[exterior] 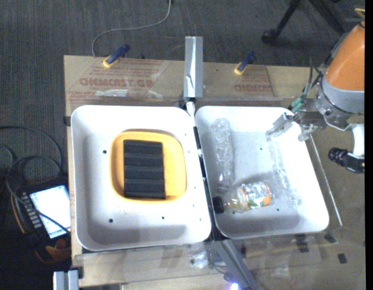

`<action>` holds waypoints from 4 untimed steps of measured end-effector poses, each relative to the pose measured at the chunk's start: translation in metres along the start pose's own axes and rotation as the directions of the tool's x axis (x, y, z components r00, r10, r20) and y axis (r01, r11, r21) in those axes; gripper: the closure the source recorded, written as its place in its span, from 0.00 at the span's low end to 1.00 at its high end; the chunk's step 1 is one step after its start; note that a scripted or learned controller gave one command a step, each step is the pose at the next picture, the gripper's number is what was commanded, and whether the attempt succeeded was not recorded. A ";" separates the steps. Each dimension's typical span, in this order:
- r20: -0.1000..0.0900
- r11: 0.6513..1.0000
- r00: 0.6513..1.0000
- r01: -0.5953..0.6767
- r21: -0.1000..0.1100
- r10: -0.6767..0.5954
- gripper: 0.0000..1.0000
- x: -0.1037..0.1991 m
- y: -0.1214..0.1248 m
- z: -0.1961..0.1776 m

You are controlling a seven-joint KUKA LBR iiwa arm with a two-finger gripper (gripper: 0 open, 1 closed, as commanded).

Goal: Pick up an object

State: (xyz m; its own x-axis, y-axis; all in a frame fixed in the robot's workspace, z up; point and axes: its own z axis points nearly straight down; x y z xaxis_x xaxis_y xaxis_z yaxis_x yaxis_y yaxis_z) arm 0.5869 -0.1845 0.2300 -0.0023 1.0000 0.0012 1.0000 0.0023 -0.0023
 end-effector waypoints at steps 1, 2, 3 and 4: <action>0.005 0.990 0.990 0.140 -0.012 -0.140 0.00 -0.007 -0.071 0.081; 0.041 0.986 0.987 0.157 -0.064 -0.155 0.00 0.020 -0.080 0.110; 0.002 0.984 0.984 0.178 -0.002 -0.178 0.00 0.003 -0.044 0.086; 0.000 0.991 0.991 0.131 -0.001 -0.131 0.00 0.025 -0.059 0.065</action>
State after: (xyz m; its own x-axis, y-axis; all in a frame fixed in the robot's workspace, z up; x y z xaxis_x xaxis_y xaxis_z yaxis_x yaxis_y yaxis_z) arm 0.5281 -0.1592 0.1655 -0.1334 0.9911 0.0013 0.9911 0.1334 -0.0007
